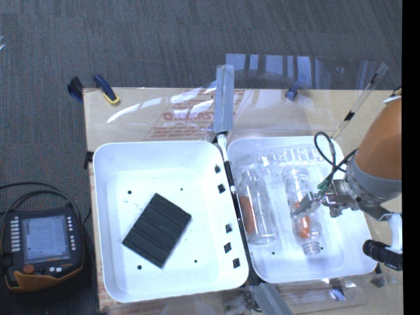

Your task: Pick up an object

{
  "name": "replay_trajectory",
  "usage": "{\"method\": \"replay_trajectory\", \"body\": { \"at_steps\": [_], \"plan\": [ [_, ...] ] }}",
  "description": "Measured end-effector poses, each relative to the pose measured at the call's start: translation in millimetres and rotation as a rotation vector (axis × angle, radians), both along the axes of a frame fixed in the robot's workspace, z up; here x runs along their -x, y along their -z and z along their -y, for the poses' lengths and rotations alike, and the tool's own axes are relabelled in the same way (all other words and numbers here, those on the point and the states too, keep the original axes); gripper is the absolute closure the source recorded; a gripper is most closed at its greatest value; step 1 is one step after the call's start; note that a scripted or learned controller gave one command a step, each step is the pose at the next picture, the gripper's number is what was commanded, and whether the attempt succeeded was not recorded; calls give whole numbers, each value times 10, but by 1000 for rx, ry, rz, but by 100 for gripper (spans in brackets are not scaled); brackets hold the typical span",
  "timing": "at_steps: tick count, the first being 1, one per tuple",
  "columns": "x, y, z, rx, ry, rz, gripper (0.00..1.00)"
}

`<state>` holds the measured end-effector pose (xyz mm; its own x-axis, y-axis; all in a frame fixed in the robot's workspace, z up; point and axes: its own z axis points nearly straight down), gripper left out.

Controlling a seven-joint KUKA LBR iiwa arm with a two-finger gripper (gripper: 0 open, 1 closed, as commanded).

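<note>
Where the fingers [314, 205] sit over the right bin [354, 258], I cannot tell from my feed whether they are spread or clenched; they overlap the upper part of a clear plastic bottle [303, 209] lying lengthwise, an orange item visible within it. A second clear bottle [257, 209] lies just beside it, toward the divider. The arm [384, 156] enters from the right. In the left bin [108, 169] a black ribbed slab [157, 230] lies flat, tilted. A teach pendant [41, 241] rests off the worktop [131, 113].
</note>
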<state>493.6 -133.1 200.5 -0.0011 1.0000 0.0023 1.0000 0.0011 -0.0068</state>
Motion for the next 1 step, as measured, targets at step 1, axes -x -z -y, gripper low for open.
{"method": "replay_trajectory", "body": {
  "at_steps": [1],
  "plan": [
    [59,911,283,-2,-119,0,0]
  ]
}}
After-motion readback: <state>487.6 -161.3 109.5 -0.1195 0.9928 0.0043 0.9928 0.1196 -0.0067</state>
